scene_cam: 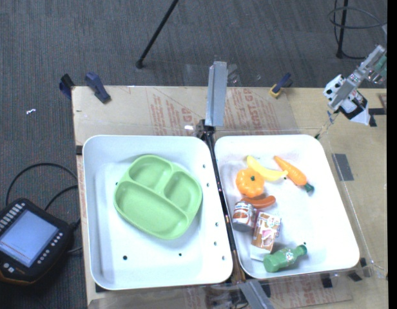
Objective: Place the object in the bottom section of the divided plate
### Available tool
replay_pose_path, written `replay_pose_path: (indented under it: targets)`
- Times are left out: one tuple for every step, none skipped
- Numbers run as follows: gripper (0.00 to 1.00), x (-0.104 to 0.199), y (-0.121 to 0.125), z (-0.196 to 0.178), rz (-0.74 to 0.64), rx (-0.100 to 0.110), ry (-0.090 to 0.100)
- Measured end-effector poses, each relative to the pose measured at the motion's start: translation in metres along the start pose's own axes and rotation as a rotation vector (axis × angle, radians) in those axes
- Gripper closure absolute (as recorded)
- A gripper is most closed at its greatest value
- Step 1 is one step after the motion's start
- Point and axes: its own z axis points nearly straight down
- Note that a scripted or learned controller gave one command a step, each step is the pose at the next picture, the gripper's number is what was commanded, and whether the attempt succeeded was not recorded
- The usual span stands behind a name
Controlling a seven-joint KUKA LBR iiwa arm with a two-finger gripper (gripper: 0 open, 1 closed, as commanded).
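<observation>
Waiting green plate on the left, toy food on the right

Starting at the far left, a handheld control pendant (28, 240) with a lit screen lies on the dark carpet beside the bench, its cable looping behind it. Two blue clamps (95, 86) grip the bench's back-left edge.

The left bin (98, 237) holds the divided plate (158, 196), which lies flat and slightly turned near the bin's middle. It is pale green with rounded corners and raised ridges that split it into three wells: two smaller ones toward the back and right, and one long, larger well along its near-left side. All three wells show only bare green plastic.

A grey metal post (217, 94) stands at the back, where the two bins meet.

The right bin (337, 237) carries the toy food, clustered in its left and middle parts. An orange pumpkin-like fruit (250, 183) sits just under a yellow banana (265, 170), and a carrot (292, 172) lies slantwise to the banana's right. Below the orange fruit is a reddish sausage (263, 202), then a small can (242, 214) and a printed carton (266, 230) side by side. A green bottle (285, 257) lies on its side at the near edge.

At the far right, the gripper (346, 98) hangs above the bench behind the right bin's back-right corner, well apart from every toy and from the plate. Whether it is spread or closed cannot be told at this distance, and nothing is visibly held in it.
</observation>
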Motion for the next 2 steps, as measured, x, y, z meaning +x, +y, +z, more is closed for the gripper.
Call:
replay_pose_path:
  targets:
    - [1.00, -0.007, -0.007, -0.012, -0.200, -0.001, -0.001]
    - [1.00, 0.002, -0.015, 0.098, -0.127, -0.001, 0.002]
